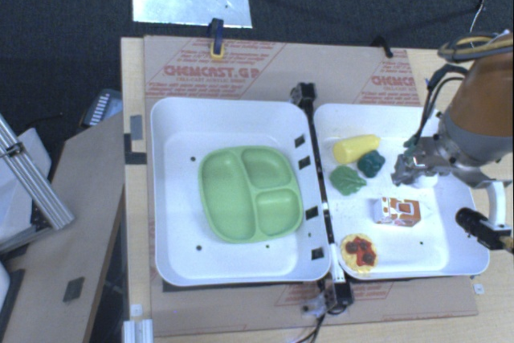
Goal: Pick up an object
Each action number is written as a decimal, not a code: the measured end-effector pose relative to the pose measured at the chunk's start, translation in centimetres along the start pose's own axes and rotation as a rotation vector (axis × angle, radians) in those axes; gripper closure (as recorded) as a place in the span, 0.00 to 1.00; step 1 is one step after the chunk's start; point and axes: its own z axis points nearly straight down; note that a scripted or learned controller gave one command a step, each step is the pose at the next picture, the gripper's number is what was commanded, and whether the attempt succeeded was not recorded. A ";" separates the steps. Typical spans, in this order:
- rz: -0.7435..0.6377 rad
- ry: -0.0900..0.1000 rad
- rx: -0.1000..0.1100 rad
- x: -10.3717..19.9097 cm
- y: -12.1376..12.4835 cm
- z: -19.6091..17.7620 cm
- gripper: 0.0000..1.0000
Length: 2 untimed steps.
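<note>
Step in hand: the arm reaches into the right bin point(462, 241) to choose and take one object; in my judgement nothing is lifted yet.
Pizza toy point(359, 251): nearest to the camera, at about 7 o'clock in the right bin, close to the divider. It lies flat, so it looks hard to pinch.
Carton point(397, 211): a small white and orange box near the bin's middle, just below the gripper. It stands apart from the others and seems the easiest target.
Green leafy toy point(348, 180): at 9 o'clock from the gripper, touching or almost touching the teal piece point(370, 165).
Yellow piece point(356, 148): farther, at about 10 o'clock, just beside the teal piece.
Advice: come down straight over one separate object, with its narrow side between the fingers, and avoid the crowded group.
Gripper point(408, 171): low over the bin floor, right of the teal piece. I cannot tell how far open it is, and I see no object in it.
Green tray point(249, 194): in the left bin point(173, 132), not concerned.
</note>
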 end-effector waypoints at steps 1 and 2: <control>-0.006 0.003 0.002 5.4 0.6 -1.3 1.00; -0.007 0.004 0.004 11.5 0.8 -1.4 1.00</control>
